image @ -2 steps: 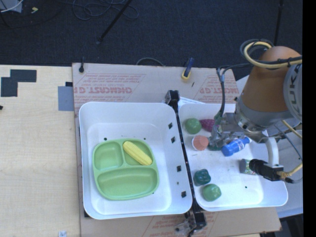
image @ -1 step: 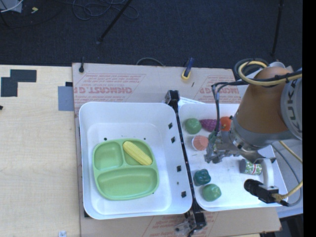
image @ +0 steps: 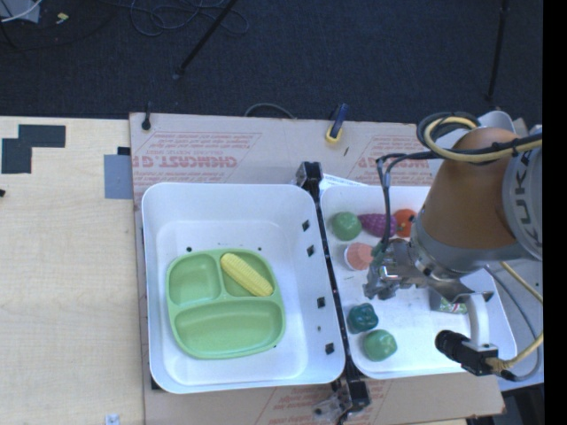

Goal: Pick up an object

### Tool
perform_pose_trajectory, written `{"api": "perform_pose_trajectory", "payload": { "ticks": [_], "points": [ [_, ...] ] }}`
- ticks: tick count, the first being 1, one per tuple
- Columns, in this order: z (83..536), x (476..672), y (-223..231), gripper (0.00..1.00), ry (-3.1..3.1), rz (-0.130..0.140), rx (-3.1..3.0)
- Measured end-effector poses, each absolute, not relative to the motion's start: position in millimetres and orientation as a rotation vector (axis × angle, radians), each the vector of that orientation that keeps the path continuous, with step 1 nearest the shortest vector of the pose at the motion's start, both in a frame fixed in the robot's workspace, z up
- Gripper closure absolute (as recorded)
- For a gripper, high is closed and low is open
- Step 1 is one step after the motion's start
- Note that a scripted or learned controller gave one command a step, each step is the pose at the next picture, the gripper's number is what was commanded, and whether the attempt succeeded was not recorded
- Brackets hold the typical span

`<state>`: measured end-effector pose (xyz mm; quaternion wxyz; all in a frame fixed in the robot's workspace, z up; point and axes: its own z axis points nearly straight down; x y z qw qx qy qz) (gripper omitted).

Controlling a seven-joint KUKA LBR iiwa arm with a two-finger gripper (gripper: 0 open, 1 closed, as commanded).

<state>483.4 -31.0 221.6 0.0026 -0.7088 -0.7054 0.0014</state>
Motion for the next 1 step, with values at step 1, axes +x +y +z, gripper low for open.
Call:
{"api": "perform_pose_trajectory", "payload": {
  "ticks": [1],
  "points": [
    [237.7, 475.0, -30.2, 1.0, -2.213, 0.002, -2.227]
  ]
}}
